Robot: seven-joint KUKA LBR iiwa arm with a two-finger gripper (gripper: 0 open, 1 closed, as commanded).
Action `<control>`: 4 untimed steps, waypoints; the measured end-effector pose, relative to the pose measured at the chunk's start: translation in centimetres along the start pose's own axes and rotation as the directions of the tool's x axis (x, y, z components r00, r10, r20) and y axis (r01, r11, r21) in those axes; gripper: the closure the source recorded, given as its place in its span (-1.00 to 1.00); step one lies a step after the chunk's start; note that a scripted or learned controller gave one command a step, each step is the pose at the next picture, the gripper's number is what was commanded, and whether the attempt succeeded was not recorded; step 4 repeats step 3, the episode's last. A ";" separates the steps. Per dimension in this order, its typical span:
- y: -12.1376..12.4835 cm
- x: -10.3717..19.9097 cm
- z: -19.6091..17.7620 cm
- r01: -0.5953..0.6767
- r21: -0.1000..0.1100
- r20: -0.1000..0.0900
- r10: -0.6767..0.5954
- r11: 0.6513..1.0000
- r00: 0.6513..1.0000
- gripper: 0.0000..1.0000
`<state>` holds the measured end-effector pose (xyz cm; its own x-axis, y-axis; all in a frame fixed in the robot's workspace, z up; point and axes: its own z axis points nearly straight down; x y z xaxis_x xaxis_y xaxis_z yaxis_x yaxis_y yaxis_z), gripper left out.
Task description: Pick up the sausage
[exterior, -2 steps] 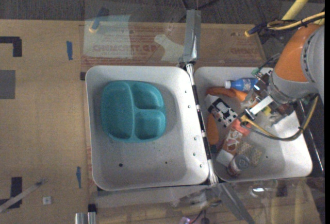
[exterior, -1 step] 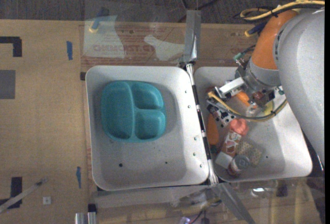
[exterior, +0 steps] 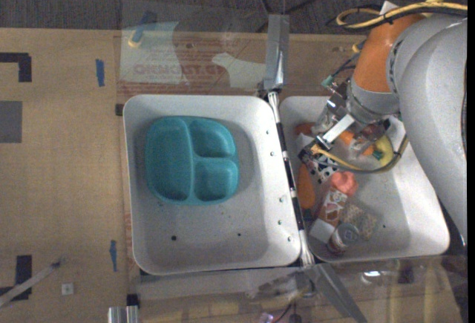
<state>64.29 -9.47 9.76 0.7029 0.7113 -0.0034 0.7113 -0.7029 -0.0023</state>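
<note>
Closely around the hand (exterior: 320, 160), grip indiscernible: orange sausage (exterior: 306, 189), bottle (exterior: 335, 204), other clutter.

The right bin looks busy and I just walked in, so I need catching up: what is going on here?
A grey KUKA arm with an orange band reaches in from the right, its gripper low over a heap of small items at the left side of the right bin. The heap is too jumbled to pick out the sausage, and nothing visibly sits in its grasp. The left bin holds a teal divided plate, untouched.
</note>
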 end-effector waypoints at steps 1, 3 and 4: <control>1.4 0.5 -3.0 0.002 -0.002 -0.003 -0.002 1.000 1.000 -1.00; 3.3 0.0 -1.8 0.358 -0.016 -0.004 -0.359 0.933 0.934 -1.00; 3.3 0.0 -1.8 0.358 -0.016 -0.004 -0.359 0.933 0.934 -1.00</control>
